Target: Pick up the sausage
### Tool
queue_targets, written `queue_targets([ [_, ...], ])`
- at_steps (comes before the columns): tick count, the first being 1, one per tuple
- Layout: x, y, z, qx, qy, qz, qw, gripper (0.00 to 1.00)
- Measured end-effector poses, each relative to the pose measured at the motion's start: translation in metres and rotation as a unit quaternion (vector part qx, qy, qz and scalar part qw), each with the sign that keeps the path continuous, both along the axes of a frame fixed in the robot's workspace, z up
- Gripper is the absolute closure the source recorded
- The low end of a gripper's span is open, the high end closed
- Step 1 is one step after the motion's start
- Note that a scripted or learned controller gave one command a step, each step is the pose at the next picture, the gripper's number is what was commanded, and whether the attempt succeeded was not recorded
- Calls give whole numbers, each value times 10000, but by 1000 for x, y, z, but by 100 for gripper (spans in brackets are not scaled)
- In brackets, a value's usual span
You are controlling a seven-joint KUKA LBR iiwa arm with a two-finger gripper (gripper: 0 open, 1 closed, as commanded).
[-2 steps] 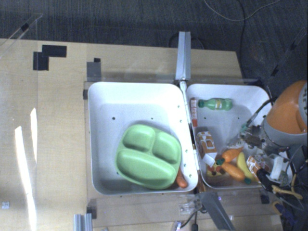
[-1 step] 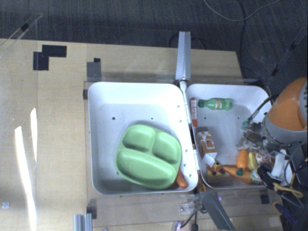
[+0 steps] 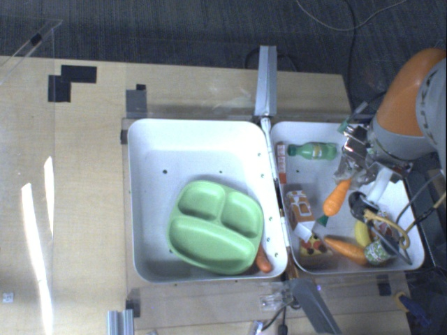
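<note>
The sausage point(image 3: 263, 261) is a small reddish-brown piece in the left bin's front right corner, partly tucked under the rim of the green divided plate point(image 3: 216, 225). The gripper point(image 3: 354, 165) hangs over the back of the right bin, far to the right of the sausage. Its tip stands just above the upper end of an orange carrot point(image 3: 336, 198). The arm's grey body and orange band point(image 3: 408, 103) fill the view's right side.
The left bin point(image 3: 160, 159) holds the plate. The right bin point(image 3: 412, 257) is crowded: a green bottle point(image 3: 314, 150) at the back, a toast slice point(image 3: 299, 204), a second carrot point(image 3: 346, 248), a banana point(image 3: 361, 233) and small items at the front.
</note>
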State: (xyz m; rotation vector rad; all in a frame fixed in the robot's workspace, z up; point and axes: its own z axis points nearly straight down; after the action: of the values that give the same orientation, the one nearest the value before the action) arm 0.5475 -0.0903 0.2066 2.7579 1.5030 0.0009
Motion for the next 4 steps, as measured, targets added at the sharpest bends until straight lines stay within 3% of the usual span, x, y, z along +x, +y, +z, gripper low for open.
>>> queue_targets([
  [1,-50,3,-118,-17,-71,1076,9942,100],
  [2,-51,-54,-118,12,-68,150,9999,100],
  [3,-3,46,-24,5,7,-454,9990,100],
  [4,100,73,20,-1,7,-1458,9893,100],
])
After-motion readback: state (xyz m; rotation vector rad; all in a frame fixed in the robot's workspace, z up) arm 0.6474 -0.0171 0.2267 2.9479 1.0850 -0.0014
